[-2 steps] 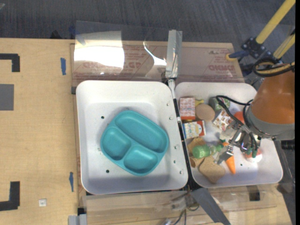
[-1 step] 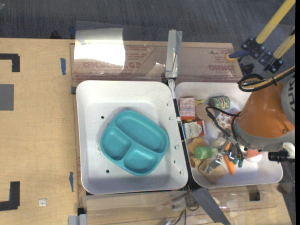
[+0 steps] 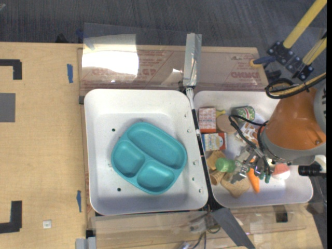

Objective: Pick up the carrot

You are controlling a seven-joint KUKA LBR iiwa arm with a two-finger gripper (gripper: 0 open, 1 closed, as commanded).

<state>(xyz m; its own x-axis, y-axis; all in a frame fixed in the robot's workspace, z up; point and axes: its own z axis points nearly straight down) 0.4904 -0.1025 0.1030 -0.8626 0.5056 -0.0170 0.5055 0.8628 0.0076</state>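
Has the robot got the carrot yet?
Not yet, as far as this view shows. Done: the gripper has reached into the right bin, right by the carrot. The carrot lies among the toy food. Left: gripping it and lifting it out.

Nothing can be read with any certainty. The clear panel (image 3: 171,66) standing behind the two bins carries reddish lettering at 11 o'clock and at 1 o'clock, but it looks mirrored and too faint to make out. The small food boxes (image 3: 207,119) in the right bin (image 3: 301,191) bear printed labels, too small and blurred to read.
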